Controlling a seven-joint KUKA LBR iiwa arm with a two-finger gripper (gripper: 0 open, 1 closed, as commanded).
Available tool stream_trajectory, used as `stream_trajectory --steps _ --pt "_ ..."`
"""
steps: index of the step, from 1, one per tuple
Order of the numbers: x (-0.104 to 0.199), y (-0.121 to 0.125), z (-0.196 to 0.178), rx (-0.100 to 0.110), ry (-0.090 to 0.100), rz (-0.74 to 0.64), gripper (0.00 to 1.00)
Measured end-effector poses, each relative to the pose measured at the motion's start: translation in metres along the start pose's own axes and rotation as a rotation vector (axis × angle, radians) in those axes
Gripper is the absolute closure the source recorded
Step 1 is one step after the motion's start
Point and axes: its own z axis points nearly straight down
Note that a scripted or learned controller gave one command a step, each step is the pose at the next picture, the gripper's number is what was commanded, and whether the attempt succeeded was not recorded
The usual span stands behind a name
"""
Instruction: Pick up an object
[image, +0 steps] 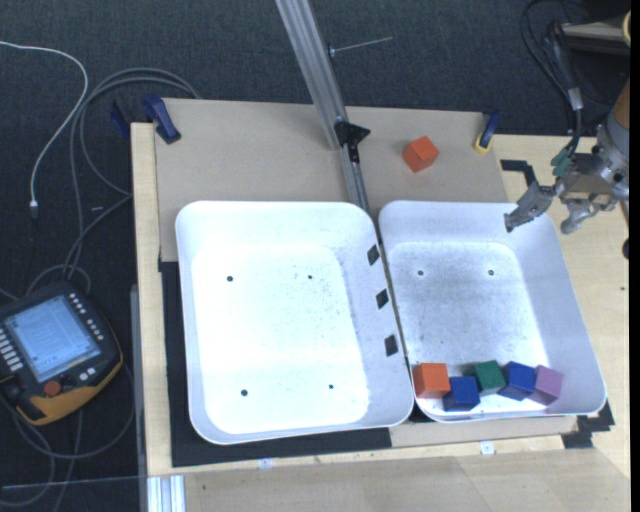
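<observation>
Several small blocks lie along the near edge of the right bin: an orange block, a blue block, a green block, a second blue block and a purple block. Another orange block sits on the bench behind the bins. My gripper hangs over the right bin's far right corner, well away from the blocks. Its two fingers are spread apart, with nothing between them.
The left bin stands beside the right one. A metal rail slants down between the bins from the back. Blue clamps hold the board's corners. A teach pendant and cables lie on the floor at left.
</observation>
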Motion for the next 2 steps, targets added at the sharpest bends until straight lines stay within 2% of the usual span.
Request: stream_trajectory --steps 1,2 --pt "0.018 0.026 0.13 0.007 0.002 -0.001 0.0" --pt "0.077 -0.042 0.165 0.008 0.005 -0.002 0.0"
